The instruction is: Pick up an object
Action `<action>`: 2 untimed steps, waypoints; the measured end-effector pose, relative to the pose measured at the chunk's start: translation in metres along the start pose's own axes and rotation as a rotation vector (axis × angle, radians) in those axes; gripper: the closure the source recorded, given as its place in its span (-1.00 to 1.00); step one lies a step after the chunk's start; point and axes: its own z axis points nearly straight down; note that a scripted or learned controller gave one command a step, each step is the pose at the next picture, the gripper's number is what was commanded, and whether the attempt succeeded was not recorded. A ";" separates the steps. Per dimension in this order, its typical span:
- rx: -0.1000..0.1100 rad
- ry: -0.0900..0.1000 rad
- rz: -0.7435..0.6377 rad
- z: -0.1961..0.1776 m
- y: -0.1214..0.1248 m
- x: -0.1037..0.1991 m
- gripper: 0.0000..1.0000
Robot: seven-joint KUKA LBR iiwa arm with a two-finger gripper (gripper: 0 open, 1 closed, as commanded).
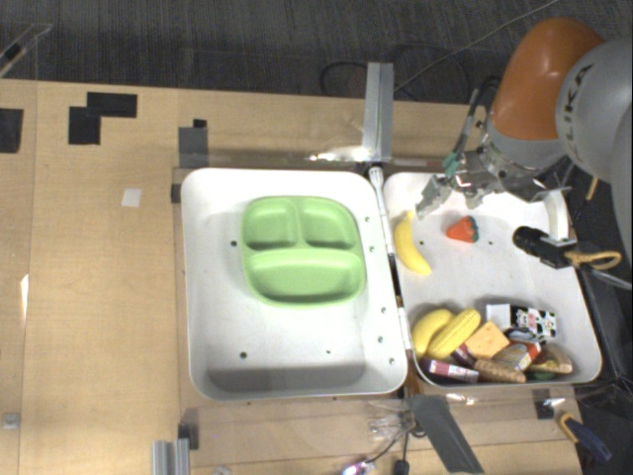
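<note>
A heap of toy food (495,349) is seen at the right bin's (574,295) near edge. Farther back lie a banana (410,245) and a strawberry (461,230) (apart). The gripper (447,188) is poised beyond them, fingers spread, nothing between. A green plate (300,247) occupies the left bin (213,295).

Two smooth, matt white plastic bins (287,364) sit on a pale wood-grain bench (89,295). A glossy green plastic divided plate (300,247) lies in the left bin. Right of the plate, a smooth yellow plastic-looking banana (409,245).
</note>
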 end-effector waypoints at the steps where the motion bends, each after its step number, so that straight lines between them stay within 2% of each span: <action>1: -0.006 -0.002 -0.060 0.097 0.005 -0.037 -1.00; 2: -0.007 -0.002 -0.069 0.096 -0.015 -0.027 -1.00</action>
